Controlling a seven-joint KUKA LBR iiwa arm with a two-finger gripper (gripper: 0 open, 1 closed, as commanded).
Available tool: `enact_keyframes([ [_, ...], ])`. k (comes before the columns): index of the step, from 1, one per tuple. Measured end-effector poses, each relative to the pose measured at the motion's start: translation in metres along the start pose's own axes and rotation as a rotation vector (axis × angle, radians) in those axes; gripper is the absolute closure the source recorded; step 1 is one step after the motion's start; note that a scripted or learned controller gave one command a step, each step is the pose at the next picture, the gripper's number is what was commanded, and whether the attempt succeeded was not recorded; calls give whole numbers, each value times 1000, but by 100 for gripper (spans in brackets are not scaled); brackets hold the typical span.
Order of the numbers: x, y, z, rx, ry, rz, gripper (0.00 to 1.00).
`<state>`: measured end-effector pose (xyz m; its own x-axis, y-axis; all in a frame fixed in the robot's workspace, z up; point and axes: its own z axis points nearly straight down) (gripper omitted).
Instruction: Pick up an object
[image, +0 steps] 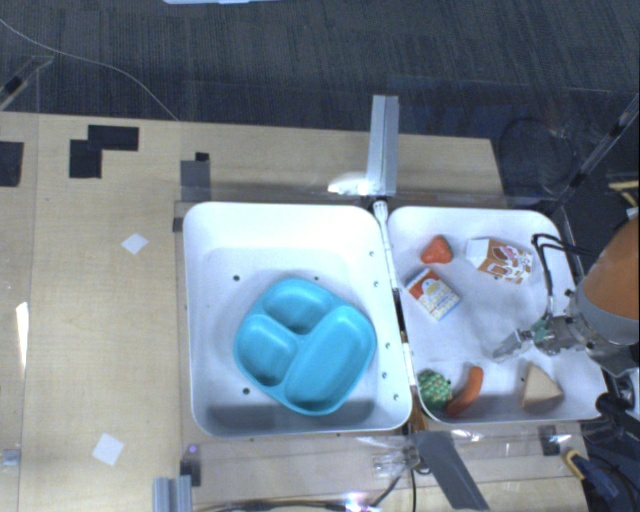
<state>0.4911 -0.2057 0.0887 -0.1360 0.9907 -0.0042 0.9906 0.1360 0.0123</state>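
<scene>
The right bin (470, 225) has all the small stuff in it. Nearest the gripper (512, 346) is a tan wedge-shaped piece (540, 387), sitting just below and to the right of the tips, close to the bin's front right corner — not touching the gripper as far as I can see. Along the front wall there's a green bumpy thing (434, 387) with an orange-red sausage-like piece (467, 390) leaning right against it. Further back sits a small orange and white carton (433, 295) lying tilted, a little red-orange lump (436, 250) just behind it, and a white and brown carton (499, 259) off to the right of that.

The gripper hangs low over bare bin floor in the right half, pointing left, with nothing between its tips — too small and blurry to say how wide it's spread.

The left bin (210, 300) holds a blue divided tray (305, 345), three compartments, sitting slightly right of centre.
</scene>
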Motion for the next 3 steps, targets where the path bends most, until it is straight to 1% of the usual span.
enact_keyframes([
  [1, 2, 1, 0, 0, 3, 230, 0],
  [2, 56, 6, -2, 5, 3, -76, 0],
  [3, 57, 63, 0, -1, 0, -86, 0],
])
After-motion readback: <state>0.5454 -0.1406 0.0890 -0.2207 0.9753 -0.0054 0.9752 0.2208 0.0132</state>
